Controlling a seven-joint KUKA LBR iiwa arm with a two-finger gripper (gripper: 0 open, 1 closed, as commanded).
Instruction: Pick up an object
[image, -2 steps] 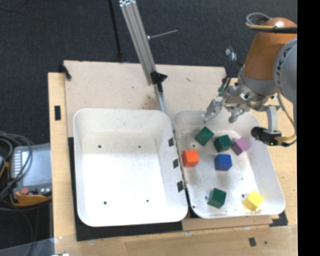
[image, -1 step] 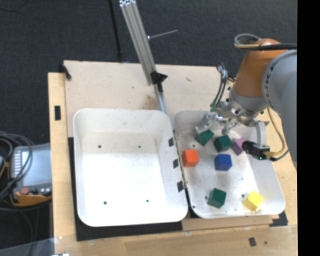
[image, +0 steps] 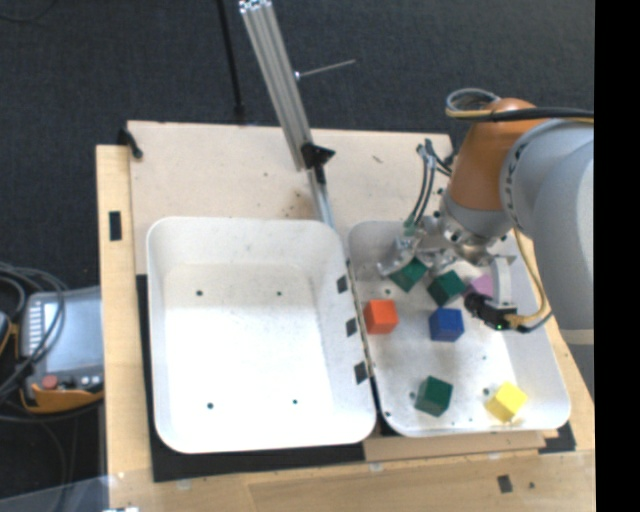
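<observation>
End effector hangs near right bin's far edge, among green blocks.

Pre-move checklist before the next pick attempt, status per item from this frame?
1. Gripper over the right bin: ok.
2. Something between the fingers: cannot tell, wrist blocks the view.
3. Targets near the gripper: ok, two green blocks right beneath it.
4. Those two spaced for a clean grasp: not ok, close together.
5. Isolated fallback picks: ok, orange block, blue block, yellow block.
6. Lower green block free of walls: ok.
</observation>
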